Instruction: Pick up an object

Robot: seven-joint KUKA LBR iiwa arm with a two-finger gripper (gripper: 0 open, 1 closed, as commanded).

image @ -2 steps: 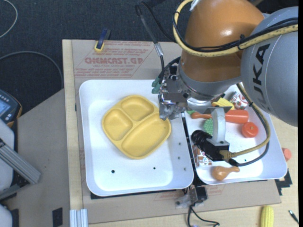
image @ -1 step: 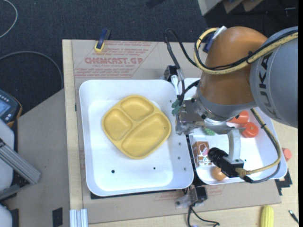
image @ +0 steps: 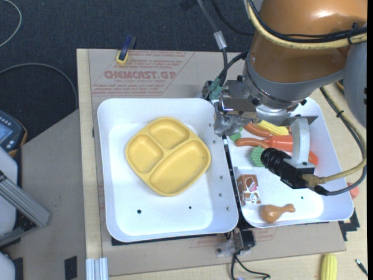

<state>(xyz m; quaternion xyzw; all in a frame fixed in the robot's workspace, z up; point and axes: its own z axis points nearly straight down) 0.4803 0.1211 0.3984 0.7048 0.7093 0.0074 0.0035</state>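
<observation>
Toys [image: 265,142] in right bin [image: 335,206], partly hidden under arm [image: 303,34].

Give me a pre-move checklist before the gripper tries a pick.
1. Gripper over the right bin: not ok, it sits at the divide between bins.
2. Finger state: cannot tell.
3. Toys within the right bin: ok, chicken leg, carton, hot dog.
4. Chicken leg free of the arm: ok, lies apart.
5. Yellow plate clear of the gripper: ok, sits in the left bin.
</observation>
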